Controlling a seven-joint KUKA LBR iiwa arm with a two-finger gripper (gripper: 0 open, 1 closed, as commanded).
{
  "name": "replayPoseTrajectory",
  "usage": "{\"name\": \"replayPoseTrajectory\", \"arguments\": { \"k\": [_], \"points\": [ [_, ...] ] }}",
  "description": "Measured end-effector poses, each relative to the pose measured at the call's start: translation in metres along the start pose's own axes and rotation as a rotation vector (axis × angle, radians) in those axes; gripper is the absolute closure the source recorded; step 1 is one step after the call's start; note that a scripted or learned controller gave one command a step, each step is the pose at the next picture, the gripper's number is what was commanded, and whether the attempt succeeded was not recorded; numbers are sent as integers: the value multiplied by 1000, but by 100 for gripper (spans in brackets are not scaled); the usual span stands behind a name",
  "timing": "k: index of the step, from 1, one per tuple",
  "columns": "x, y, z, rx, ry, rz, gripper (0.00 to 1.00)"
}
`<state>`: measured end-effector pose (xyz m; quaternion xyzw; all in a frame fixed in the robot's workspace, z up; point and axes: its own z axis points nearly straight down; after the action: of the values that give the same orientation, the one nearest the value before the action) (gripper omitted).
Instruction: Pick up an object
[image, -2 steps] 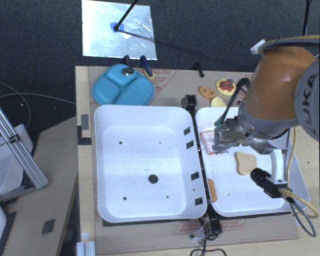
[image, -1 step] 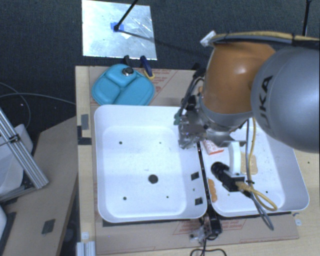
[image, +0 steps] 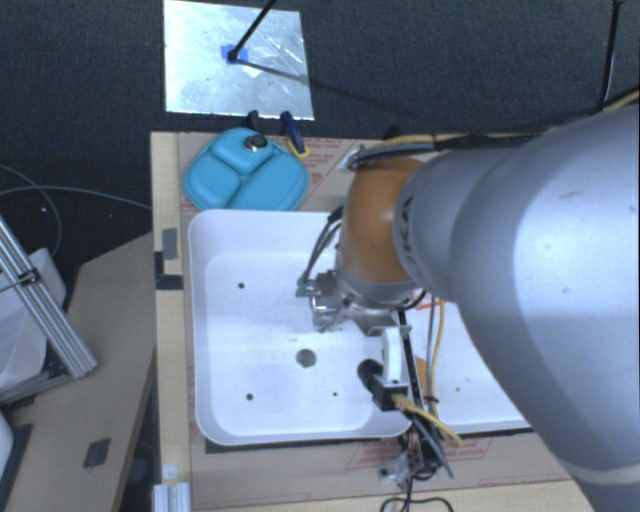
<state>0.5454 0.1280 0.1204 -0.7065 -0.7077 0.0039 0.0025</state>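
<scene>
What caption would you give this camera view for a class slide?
Grey KUKA arm with orange band reaching over the left white bin, blue tray behind.

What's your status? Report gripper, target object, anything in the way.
Gripper low over the left bin, fingers hidden from camera. No pick confirmed. Small round grey object on the bin floor just below it. Arm blocks the right bin.

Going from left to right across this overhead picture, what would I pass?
Slanted aluminium frame rails → tan wooden side table → blue plastic container → small grey disc on the shallow white bin's floor → orange band → big grey robot arm.
</scene>
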Motion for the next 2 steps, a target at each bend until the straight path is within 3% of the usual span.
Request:
{"name": "replayPoseTrajectory", "arguments": {
  "k": [1, 2],
  "points": [
    [65, 81, -138, -31, 9, -8, 100],
    [109, 81, -116, -12, 5, -6, 100]
  ]
}}
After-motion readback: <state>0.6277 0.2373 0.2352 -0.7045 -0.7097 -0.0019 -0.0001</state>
